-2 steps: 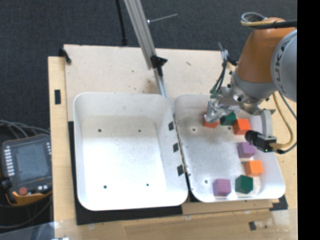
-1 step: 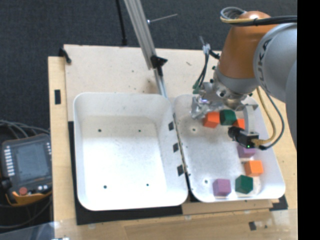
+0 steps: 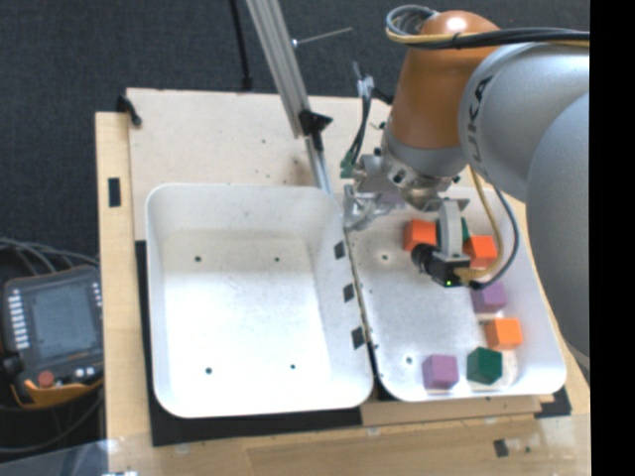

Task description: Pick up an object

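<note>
Gripper [image 3: 365, 204] is at upper centre of the frame, low over the top-left corner of the right bin [image 3: 397, 300], hard against the wall it shares with the left bin [image 3: 248, 305]. The metal parts there are small and cluttered against the wrist, so I cannot tell whether it is open or closed. Nothing is visibly caught in it, so no grasp is confirmed. The arm [image 3: 526, 97] covers the upper right of the frame.

All candidate objects lie in the right bin:
- The nearest orange block [image 3: 421, 234] is just right of the gripper and partly under the wrist.
- The second orange block [image 3: 484, 249] is further right.
- The upper purple block [image 3: 489, 298] is below that.
- The lower orange block [image 3: 504, 332] is under the purple one.
- The lower purple block [image 3: 440, 370] and the green block [image 3: 484, 365] sit side by side at the bin's bottom edge, lower right of the frame.

Progress, as a judgement: early, or a miss. Every block rests on the bin floor and none is lifted. The gripper is beside the nearest orange block, not over it. Left to do: line up on a block, close on it and lift it clear. The bin wall close by may get in the way.
</note>
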{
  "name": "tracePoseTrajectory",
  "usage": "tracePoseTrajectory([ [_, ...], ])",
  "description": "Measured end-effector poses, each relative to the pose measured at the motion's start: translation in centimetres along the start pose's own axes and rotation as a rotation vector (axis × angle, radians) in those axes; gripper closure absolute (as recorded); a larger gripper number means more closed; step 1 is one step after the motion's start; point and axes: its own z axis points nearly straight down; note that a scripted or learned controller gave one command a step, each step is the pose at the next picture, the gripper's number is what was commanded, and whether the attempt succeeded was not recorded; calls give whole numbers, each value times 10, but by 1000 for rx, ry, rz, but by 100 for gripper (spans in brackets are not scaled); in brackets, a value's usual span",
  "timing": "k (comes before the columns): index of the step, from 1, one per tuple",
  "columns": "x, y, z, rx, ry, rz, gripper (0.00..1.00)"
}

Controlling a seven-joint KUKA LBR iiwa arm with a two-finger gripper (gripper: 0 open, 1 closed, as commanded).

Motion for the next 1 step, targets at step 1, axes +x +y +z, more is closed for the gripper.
tracePoseTrajectory([
  [1, 48, -2, 16, 4, -1, 1, 100],
])
